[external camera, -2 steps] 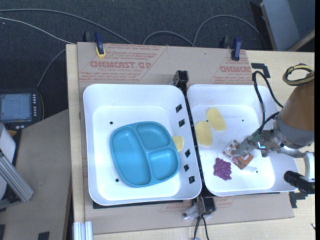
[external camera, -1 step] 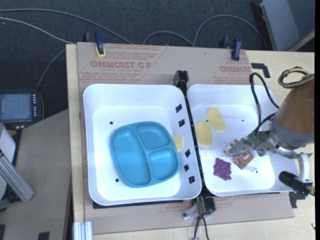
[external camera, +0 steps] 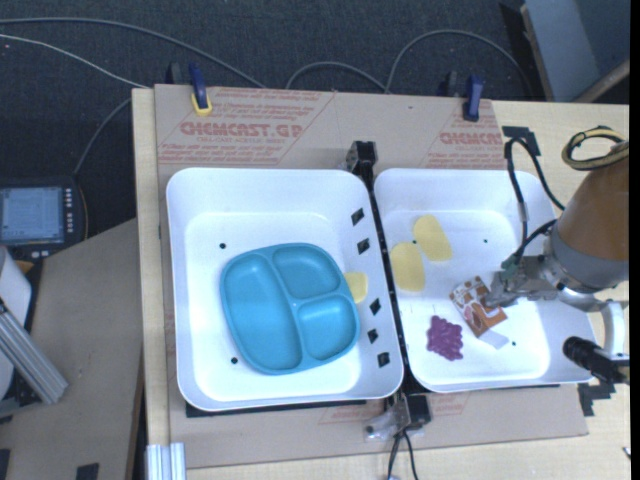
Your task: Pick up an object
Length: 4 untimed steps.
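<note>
low over the right bin [external camera: 530,363], my arm [external camera: 598,230] reaches in from the right with my gripper [external camera: 500,290] down on a small brown-and-white packet [external camera: 478,308] beside purple grapes [external camera: 445,337], though whether it's closed i cannot tell.

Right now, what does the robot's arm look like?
The arm is big and round, with a brownish-orange band up top and a grey part below it. A black cable curls along it, and a yellowish cable loop sits above. Its hand is small, grey and metal. A black piece sticks out underneath.
</note>
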Each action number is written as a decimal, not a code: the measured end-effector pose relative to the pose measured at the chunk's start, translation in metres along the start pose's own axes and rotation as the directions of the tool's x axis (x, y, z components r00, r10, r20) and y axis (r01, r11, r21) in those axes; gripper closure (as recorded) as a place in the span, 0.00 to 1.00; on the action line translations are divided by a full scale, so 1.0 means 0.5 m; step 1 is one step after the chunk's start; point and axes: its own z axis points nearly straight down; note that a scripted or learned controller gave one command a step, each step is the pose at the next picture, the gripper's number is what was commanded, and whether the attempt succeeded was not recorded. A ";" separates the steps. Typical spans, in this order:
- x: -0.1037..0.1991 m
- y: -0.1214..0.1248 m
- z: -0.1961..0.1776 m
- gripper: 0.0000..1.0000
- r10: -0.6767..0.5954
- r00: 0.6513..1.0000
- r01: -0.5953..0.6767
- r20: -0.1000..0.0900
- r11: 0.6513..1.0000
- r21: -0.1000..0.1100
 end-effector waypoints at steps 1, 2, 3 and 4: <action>0.012 -0.008 -0.096 1.00 -0.001 1.000 0.001 -0.004 1.000 0.018; 0.011 -0.002 -0.204 1.00 -0.001 1.000 0.001 -0.004 1.000 0.016; 0.011 0.010 -0.332 1.00 -0.002 1.000 0.002 -0.003 1.000 0.014; 0.011 0.011 -0.335 1.00 -0.001 1.000 0.001 -0.005 1.000 0.021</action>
